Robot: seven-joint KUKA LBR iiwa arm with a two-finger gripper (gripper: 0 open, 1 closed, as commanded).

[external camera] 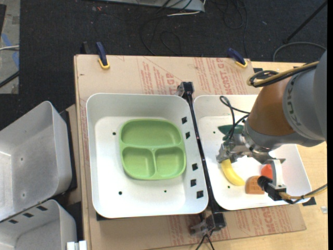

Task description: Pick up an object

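Note:
A yellow banana [232,173] lies on the floor of the right bin [210,139], near its front left. A brown rounded object [254,185] sits just right of the banana, and a red-orange object [267,170] shows behind it, partly covered by the arm. A dark green object [227,129] peeks out at the arm's left side. My gripper [229,156] hangs low in the right bin, right over the banana's upper end; the wrist hides its fingers.
The left bin [99,139] holds a light green divided plate [153,149]. A black divider strip [197,139] runs between the bins. The grey arm with its orange band [276,108] covers the right bin's middle. Grey tubs [28,155] stand off the bench's left.

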